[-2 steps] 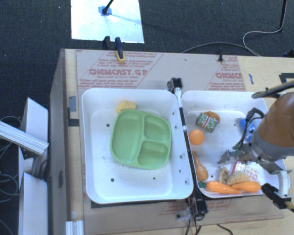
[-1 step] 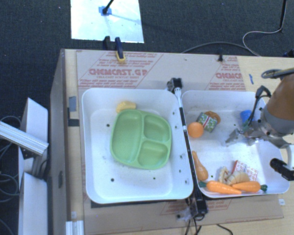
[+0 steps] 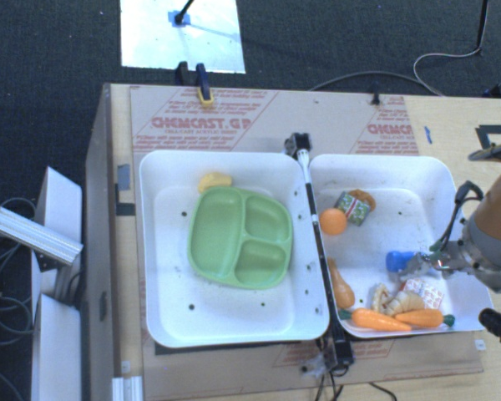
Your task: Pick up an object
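Observation:
My gripper reaches into the right bin from the right and sits low, just right of a small blue object, touching or nearly touching it. Just below the gripper lies a pale wrapped item with a tan piece beside it. Two carrots rest along the bin's front wall. An orange ball and a green and red packet lie at the bin's upper left. An orange pear-shaped piece leans by the divider.
The left bin holds a green compartment tray and a yellow piece behind it. A black bar divides the bins. Cables hang by the arm at the right bin's edge.

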`<action>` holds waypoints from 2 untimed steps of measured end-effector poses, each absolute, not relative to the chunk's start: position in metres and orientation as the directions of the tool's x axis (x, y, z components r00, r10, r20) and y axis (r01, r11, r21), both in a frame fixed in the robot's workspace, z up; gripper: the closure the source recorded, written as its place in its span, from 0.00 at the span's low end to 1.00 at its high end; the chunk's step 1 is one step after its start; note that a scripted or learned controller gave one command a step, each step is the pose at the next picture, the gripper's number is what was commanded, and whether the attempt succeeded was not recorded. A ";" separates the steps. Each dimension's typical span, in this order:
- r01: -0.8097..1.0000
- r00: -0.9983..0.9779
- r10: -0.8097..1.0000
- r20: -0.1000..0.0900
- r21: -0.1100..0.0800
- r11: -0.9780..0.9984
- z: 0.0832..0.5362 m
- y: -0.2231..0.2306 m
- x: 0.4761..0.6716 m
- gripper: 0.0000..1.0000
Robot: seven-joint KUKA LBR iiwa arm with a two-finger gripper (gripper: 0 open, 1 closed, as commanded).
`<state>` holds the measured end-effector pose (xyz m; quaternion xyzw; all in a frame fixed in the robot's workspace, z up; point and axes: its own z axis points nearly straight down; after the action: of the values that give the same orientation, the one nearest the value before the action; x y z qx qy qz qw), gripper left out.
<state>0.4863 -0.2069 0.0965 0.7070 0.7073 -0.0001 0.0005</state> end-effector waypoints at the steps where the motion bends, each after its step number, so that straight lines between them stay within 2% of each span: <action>1: 1.000 -0.003 1.000 0.000 0.001 0.003 0.084 -0.143 0.517 0.00; 2: 1.000 -0.004 1.000 0.000 0.002 0.004 0.084 -0.124 0.563 0.00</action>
<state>0.5626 -0.1245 0.0845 0.7057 0.7085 0.0008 0.0008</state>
